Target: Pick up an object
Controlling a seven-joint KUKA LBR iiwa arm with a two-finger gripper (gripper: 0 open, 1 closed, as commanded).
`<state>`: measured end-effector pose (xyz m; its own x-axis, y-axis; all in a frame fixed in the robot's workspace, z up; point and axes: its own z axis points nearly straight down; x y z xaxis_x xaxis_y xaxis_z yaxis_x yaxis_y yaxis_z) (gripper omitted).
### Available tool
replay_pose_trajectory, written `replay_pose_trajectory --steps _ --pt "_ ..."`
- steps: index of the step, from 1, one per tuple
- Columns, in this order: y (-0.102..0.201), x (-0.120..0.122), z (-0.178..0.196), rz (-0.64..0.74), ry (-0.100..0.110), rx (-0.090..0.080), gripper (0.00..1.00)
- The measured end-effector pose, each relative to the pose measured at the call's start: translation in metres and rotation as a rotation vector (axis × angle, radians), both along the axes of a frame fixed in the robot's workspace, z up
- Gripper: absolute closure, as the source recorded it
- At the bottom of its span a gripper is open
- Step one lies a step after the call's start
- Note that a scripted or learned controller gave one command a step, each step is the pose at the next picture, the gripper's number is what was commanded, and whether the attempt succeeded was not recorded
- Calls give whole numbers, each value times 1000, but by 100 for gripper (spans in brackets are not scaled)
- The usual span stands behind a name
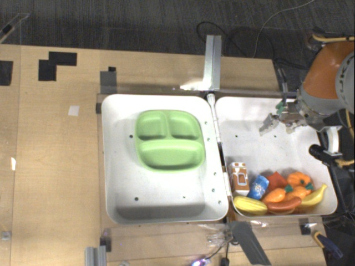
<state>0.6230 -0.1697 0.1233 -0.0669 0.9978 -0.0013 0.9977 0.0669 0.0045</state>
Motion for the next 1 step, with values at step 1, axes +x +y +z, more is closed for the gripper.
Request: replay_pose_trajectory --steps 1 --pt "59 -21 -34 -351 -5 4 0"
